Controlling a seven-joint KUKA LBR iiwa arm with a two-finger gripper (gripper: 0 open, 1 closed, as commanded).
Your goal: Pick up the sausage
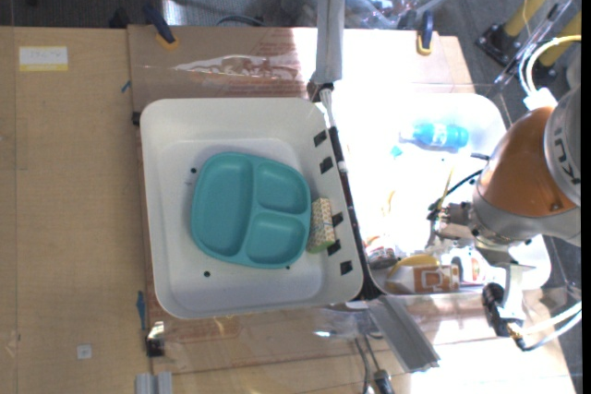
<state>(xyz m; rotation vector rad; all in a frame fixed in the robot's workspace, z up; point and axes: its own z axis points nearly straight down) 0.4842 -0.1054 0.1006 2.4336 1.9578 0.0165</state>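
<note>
Right bin point(489, 111): sausage point(427, 279) lying crosswise.

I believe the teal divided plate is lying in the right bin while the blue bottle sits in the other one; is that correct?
Not quite. The camera view shows the teal divided plate lying in the left bin, not the right one. The blue bottle sits in the other one, the right bin, as you said.

Plate point(249, 208) in left bin point(166, 198); bottle point(439, 137) in right bin point(489, 111)
</note>
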